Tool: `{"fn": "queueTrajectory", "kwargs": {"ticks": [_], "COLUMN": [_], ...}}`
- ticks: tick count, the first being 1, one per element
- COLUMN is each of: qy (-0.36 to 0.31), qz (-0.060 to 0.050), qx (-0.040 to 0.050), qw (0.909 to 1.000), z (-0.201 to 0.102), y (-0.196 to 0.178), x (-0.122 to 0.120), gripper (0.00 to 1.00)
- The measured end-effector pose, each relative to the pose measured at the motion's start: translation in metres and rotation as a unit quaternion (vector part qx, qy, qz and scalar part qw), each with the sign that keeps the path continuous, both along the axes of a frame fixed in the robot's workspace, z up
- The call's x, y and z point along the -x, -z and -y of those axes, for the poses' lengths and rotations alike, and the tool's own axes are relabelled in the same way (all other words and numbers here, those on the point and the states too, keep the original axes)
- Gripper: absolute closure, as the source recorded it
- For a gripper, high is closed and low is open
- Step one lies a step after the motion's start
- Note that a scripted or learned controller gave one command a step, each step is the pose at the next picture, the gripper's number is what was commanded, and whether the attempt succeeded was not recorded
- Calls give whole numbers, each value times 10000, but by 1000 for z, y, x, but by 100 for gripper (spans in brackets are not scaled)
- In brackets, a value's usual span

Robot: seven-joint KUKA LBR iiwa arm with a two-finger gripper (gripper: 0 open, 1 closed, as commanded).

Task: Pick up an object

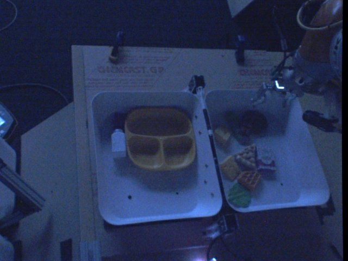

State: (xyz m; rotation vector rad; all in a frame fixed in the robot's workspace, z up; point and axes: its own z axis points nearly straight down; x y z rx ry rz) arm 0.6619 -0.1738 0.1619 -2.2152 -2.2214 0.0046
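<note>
Faint print on the board, none of it legible

The board (163, 69) under the two white bins carries two blocks of reddish lettering along its far edge, one above the left bin (103, 145) and one above the right bin (304, 162). Dim blue light and blur leave every word unreadable. A small carton (266, 159) in the right bin bears red markings, also illegible.

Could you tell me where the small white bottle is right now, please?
In the camera view, the small white bottle stands in the left white bin, touching the left edge of the yellow divided plastic tray.
</note>
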Motion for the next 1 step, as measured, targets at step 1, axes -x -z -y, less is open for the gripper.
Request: {"fn": "queueTrajectory", "kwargs": {"ticks": [1], "qy": [0], "qz": [-4], "qx": [-1], "qw": [10000], "z": [-2], "y": [43], "x": [1], "gripper": [0]}}
